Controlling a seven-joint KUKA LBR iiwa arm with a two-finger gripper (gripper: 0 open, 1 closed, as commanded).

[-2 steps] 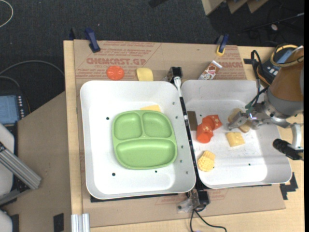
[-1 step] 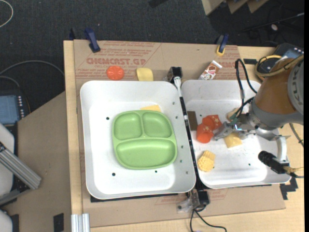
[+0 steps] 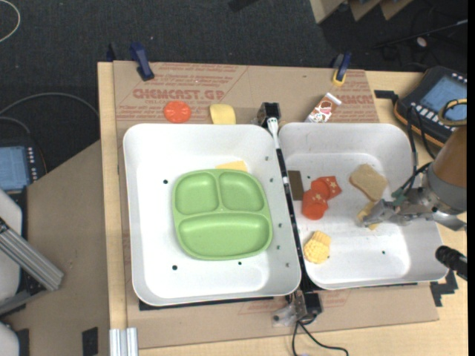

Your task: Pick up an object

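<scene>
The right bin (image 3: 356, 267) holds a tan bread-like piece (image 3: 367, 179), a red block (image 3: 323, 188) with a red cylinder (image 3: 314, 209) just below it, a yellow corn-like piece (image 3: 317, 248) and a small brown block (image 3: 294, 185). My gripper (image 3: 371, 216) reaches in from the right and sits low in this bin, just below the tan piece and right of the red items. A small yellowish bit shows at its tip; what it is I cannot tell.
The left bin (image 3: 141, 199) carries a green divided plate (image 3: 221, 213) with a pale yellow slice (image 3: 231, 166) behind it. On the board behind the bins lie an orange disc (image 3: 177, 112), a yellow lump (image 3: 222, 114) and a red-white packet (image 3: 323, 108).
</scene>
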